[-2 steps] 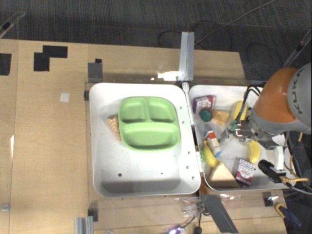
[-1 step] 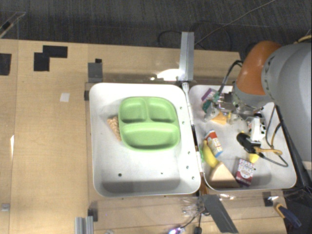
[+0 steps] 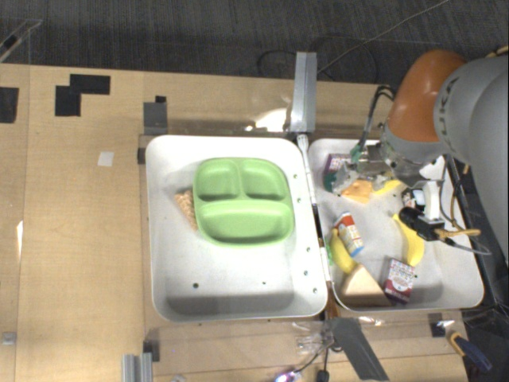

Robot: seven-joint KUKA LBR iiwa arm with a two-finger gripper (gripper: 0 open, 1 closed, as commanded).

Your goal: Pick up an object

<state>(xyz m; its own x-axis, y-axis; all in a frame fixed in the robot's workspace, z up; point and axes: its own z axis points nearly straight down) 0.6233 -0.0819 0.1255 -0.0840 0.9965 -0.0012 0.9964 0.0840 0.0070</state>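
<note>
My gripper point(image 3: 363, 165) hangs low over the back left part of the right bin point(image 3: 471, 291), under the orange-banded wrist. Right beside it lie a small purple box point(image 3: 333, 165) and an orange wedge point(image 3: 359, 191). Whether it touches either one is unclear. Further forward in that bin are a small red-and-white bottle point(image 3: 348, 232), a yellow piece point(image 3: 340, 258), a banana point(image 3: 411, 242), a tan wedge point(image 3: 363, 283) and a dark red box point(image 3: 400, 278).
The left bin point(image 3: 231, 291) holds a green divided plate point(image 3: 241, 200) with a brown crumbly piece point(image 3: 186, 208) at its left edge. A metal post point(image 3: 303, 94) stands behind the divider between the bins. Cables trail at the right.
</note>
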